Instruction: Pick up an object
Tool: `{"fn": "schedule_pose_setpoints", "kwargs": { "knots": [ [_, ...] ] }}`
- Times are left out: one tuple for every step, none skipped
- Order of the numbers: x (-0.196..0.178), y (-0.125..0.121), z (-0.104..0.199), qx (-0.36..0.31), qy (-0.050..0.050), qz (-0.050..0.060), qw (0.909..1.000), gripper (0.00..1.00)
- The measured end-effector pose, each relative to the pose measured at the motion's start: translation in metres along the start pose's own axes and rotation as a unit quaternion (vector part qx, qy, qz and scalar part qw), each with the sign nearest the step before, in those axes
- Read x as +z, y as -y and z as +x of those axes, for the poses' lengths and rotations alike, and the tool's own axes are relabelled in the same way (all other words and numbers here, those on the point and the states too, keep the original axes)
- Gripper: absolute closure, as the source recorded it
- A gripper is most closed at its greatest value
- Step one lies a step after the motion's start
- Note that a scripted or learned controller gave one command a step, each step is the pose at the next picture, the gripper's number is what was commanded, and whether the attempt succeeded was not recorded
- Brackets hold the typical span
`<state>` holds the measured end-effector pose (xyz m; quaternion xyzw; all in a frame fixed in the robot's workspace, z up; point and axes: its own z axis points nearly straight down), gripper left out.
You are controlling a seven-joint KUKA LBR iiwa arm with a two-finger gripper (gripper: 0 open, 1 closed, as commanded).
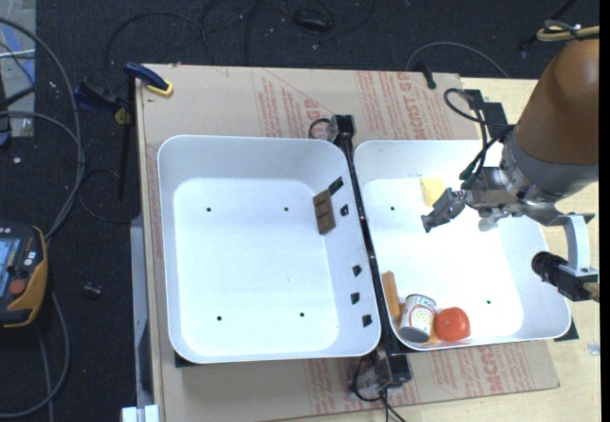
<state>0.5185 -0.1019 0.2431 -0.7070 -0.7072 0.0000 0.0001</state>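
My gripper (444,211) hangs over the right bin (496,263), near its upper middle, with the arm coming in from the right. A yellow block (434,189) lies just above and left of the gripper on the bin floor. In the bin's front left corner sit a small can (416,316), a red ball (453,323) and an orange stick (390,293). A brown bar (325,212) rests against the right wall of the left bin (248,258). Nothing shows between the gripper's fingers.
Both bins sit on a cardboard-covered bench (286,91). A black divider with clips (360,249) runs between the bins. Cables and a blue-yellow clamp (148,79) lie beyond the bench's far left corner.
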Motion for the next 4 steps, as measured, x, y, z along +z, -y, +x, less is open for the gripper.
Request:
{"fn": "schedule_pose_setpoints", "kwargs": {
  "knots": [
    [-0.008,-0.058,-0.027,0.0,0.0,0.0,1.0,0.0],
    [0.012,-0.139,-0.085,0.001,0.0,0.002,1.0,0.0],
    [0.06,-0.139,-0.096,0.0,0.0,0.002,1.0,0.0],
    [0.098,-0.139,-0.109,0.001,0.0,0.002,1.0,0.0]
  ]
}}
